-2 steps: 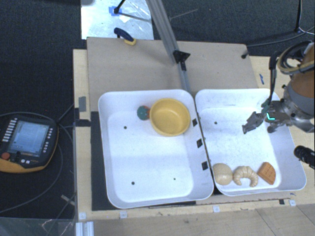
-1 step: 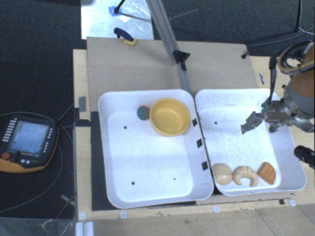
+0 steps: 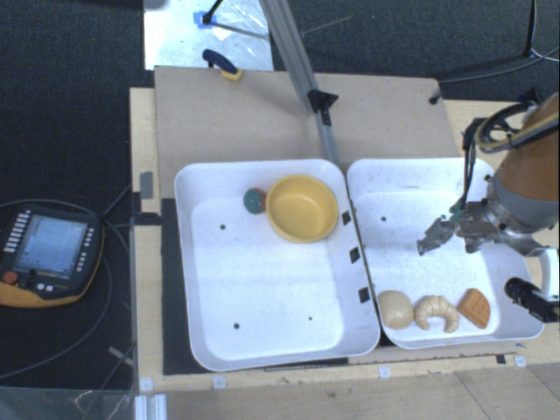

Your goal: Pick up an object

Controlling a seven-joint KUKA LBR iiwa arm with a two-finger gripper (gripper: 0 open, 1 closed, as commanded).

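Bench (image 3: pixel 385 112) carries two shallow white bins side by side. Left bin (image 3: pixel 262 322): yellow bowl (image 3: pixel 302 208) near its far edge, toward the far right corner, with a small dark green ball (image 3: pixel 255 200) touching or just beside the bowl's left rim; cannot tell which. Rest of that bin's floor bare. Right bin (image 3: pixel 402 182): three food-shaped pieces in a row along the near edge, running from the near left corner toward the near right corner: a pale round bun (image 3: pixel 395 309), a curled croissant (image 3: pixel 437 312) just beside it, and an orange waffle-like wedge (image 3: pixel 474 307) just beside that. Arm enters over the right bin's right edge; gripper (image 3: pixel 435 239) sits over the middle of the right bin, tips pointing toward the left bin. Finger gap is too small and dark to read: cannot tell whether the jaws stand apart or together, and nothing is seen between them. Key relation: the row of three lies toward the near edge from the gripper, apart from it, no contact. Croissant is most nearly straight toward the near edge from the tips; bun lies a little to the left of that line, wedge to the right and closer under the wrist. Croissant's long axis runs roughly parallel to the near edge. Judgement: nearest candidate is the croissant; closing across its short width would suit, with neighbours close on both sides a risk of nudging. Bowl and ball lie in the other bin, well apart.
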